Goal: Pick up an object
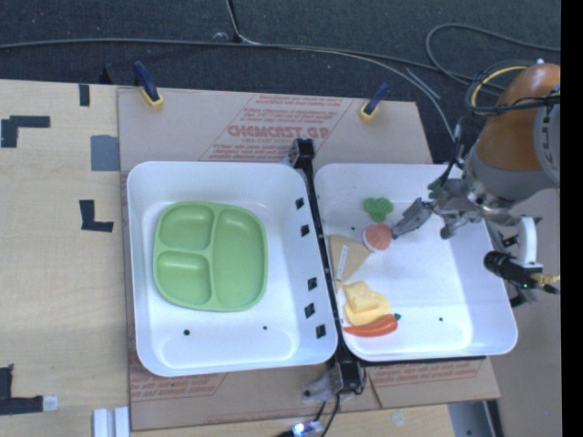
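Toy food pieces lay scattered in the right bin [474, 321], all on its left half. A small pink-and-white round piece [377, 238] sat near the middle of that bin, with a green leafy piece [378, 208] just above it and apart from it. A pale yellow wedge [346, 253] rested against the bin's left wall, just left of the round piece. Lower down, a yellow block [363, 301] lay on or against a red pepper-like piece [371, 328], the two touching.

The left bin [146, 335] held a green divided plate [210, 255] with three compartments, lying flat toward the bin's left-center.

The grey arm [515, 148] reached in from the right, its orange band high over the right bin's far right corner. The gripper [407, 219] slanted down and leftward, its dark tip just beside the pink-and-white round piece on that piece's upper right. Whether the fingers were spread or closed could not be told from this angle, and nothing could be seen clamped between them.

Bare white floor stretched across the right bin's right half and along its lower edge right of the pepper piece. Both bins stood side by side on a cardboard sheet [273, 126], a black divider [314, 235] between them.
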You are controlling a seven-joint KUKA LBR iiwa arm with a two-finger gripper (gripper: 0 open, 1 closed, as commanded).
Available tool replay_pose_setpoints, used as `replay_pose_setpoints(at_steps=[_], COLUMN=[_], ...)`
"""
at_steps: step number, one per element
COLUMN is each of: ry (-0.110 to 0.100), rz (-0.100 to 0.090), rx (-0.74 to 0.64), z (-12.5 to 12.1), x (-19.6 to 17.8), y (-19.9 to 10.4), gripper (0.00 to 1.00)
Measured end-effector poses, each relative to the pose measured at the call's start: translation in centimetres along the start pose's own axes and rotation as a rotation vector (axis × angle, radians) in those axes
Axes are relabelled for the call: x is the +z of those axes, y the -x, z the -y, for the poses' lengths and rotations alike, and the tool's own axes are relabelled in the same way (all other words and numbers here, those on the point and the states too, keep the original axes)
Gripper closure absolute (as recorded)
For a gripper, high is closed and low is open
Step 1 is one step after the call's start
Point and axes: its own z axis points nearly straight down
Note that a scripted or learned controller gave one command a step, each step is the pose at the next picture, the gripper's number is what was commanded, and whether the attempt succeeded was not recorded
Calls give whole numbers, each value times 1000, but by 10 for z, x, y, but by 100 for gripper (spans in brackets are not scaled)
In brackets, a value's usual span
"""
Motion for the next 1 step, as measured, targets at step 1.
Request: replay_pose_setpoints(at_steps=[1], ry=[14], rz=[2], rx=[-4], z=[-3], x=[-8], y=[0], gripper=[0])
